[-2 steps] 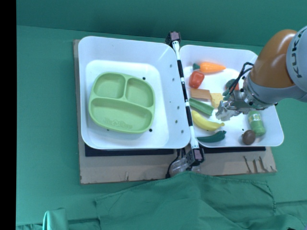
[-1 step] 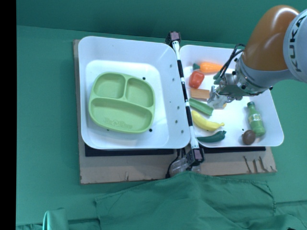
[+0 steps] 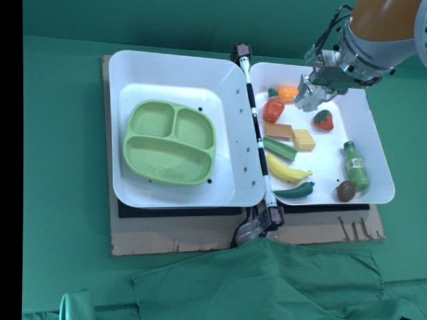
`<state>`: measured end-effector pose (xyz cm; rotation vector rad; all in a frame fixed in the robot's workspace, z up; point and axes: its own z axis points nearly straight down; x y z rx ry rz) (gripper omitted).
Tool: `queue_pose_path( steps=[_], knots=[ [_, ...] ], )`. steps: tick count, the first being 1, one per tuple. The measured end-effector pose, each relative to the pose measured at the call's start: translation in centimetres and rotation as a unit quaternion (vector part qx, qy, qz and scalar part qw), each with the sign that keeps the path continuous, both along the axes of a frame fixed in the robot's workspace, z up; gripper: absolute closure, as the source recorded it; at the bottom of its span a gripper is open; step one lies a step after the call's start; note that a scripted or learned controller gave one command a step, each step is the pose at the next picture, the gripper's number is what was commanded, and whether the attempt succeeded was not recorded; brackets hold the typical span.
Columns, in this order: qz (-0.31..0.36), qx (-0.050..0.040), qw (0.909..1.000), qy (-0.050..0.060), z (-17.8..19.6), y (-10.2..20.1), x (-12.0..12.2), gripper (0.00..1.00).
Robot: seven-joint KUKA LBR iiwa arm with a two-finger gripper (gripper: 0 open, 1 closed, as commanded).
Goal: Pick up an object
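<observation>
objects to pick: all lie loose in the right bin (image 3: 373,145) — orange piece (image 3: 288,93), red pepper (image 3: 273,110), strawberry (image 3: 323,119), brown block (image 3: 278,131), yellow block (image 3: 304,139), green cucumber (image 3: 279,148), banana (image 3: 287,170), dark green pepper (image 3: 294,191), green bottle (image 3: 355,165), brown kiwi-like piece (image 3: 345,191)
hand: hand (image 3: 311,99) hangs over the far part of the right bin, between the orange piece and the strawberry; whether it is released or clenched I cannot tell, and nothing shows in its grip
progress: judged early — the arm is over the bin, no object lifted; descent, grasp and lift are left
likely target: orange piece or strawberry, both just beside the hand; which one, uncertain
left bin: left bin (image 3: 227,79) carries a green divided plate (image 3: 170,142), well apart from the hand
table: table (image 3: 60,145) covered in green cloth
</observation>
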<state>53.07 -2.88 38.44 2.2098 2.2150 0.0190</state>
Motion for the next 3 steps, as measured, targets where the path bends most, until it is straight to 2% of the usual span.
queue_pose_path(
  steps=[1, 2, 3],
  knots=[
    [-0.006, -0.0011, 1.0000, 0.004, 3.3, -6.1, -3.6, 1.00],
    [-0.006, -0.0016, 1.0000, 0.005, 4.6, -10.8, -6.4, 1.00],
    [0.000, 0.0005, 1.0000, 0.008, 1.8, -5.1, -6.3, 1.00]
  ],
)
